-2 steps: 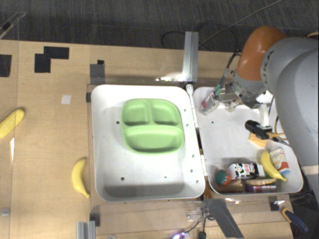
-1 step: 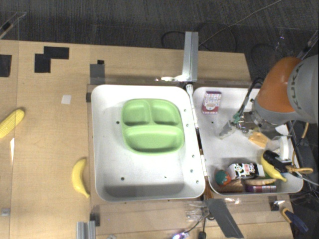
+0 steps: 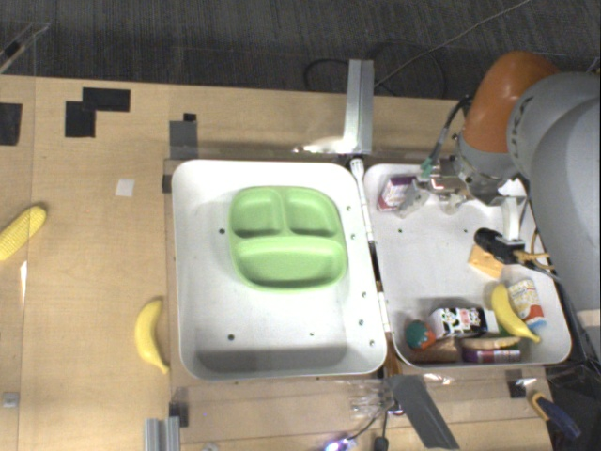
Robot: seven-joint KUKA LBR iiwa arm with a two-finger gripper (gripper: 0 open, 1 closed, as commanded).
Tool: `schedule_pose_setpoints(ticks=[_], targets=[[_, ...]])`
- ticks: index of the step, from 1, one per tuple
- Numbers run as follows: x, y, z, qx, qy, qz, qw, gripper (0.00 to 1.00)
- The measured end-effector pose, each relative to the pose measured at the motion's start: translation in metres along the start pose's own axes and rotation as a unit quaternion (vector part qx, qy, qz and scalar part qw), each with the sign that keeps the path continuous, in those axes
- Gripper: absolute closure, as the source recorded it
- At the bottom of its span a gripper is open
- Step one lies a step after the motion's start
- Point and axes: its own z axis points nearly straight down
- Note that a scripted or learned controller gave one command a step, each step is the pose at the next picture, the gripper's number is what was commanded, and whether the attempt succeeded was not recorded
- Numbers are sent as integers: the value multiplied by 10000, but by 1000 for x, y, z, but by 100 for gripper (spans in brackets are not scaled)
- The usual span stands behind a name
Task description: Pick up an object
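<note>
Hovering gripper (image 3: 441,188) at right bin's (image 3: 423,261) far edge | beside purple-and-white packet (image 3: 399,193) | grip state: cannot tell | green divided tray (image 3: 285,236) in left bin (image 3: 202,280)

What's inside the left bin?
A green tray with three compartments lies in the left bin, with nothing visible in them. Whatever sits beneath the tray is covered. The bin's floor around it shows a few small dark dots.

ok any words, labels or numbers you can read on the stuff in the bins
None can be read.
Carton with black and white print: pattern shows, any lettering too small.
Small packet in the right bin's far corner: printed colours, blurred.
Green divided tray: no markings visible.
</note>
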Motion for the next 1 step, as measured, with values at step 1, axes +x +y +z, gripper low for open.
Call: schedule_pose_setpoints(ticks=[1], targets=[[-18,2,-1,-66,-8,-779,9969,0]])
